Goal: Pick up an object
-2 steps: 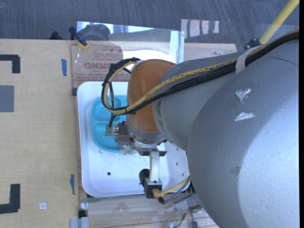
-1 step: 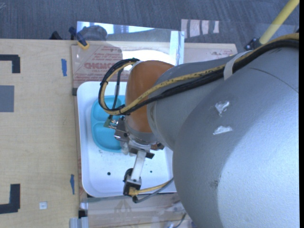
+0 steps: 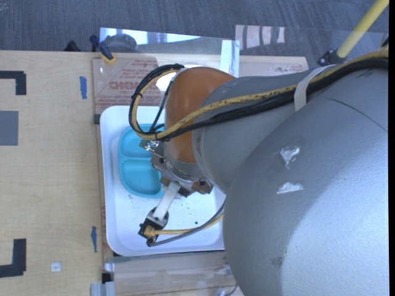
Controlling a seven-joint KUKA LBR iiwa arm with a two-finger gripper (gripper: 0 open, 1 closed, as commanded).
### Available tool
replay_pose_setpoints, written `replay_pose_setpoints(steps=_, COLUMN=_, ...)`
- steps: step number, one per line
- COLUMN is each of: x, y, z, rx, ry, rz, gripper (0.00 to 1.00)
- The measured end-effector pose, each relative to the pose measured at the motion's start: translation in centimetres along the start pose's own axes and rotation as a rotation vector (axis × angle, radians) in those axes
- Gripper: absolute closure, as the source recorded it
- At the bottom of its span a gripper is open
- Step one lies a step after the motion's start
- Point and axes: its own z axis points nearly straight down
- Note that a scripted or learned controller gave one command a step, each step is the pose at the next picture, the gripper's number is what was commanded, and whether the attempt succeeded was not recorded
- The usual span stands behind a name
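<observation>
A light blue, soft-looking object with two rounded lobes (image 3: 137, 166) lies in the left part of the white bin (image 3: 118, 230). My gripper (image 3: 162, 160) is down in the bin right beside the blue object's right edge, under the orange band of the wrist. The wrist and the grey arm hide its tips and the right side of the blue object. Whether anything is held cannot be seen.
The grey arm covers the right half of the view and most of the bin. Dark specks dot the bin floor near its front (image 3: 188, 214). A clear panel with red print (image 3: 133, 79) stands behind the bin. Bare wooden bench (image 3: 49, 165) lies to the left.
</observation>
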Motion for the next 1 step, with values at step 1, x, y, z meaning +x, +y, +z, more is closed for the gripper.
replay_pose_setpoints(steps=1, x=-0.20, y=-0.31, z=1.06, rx=0.001, ry=-0.001, rz=0.302, gripper=1.00)
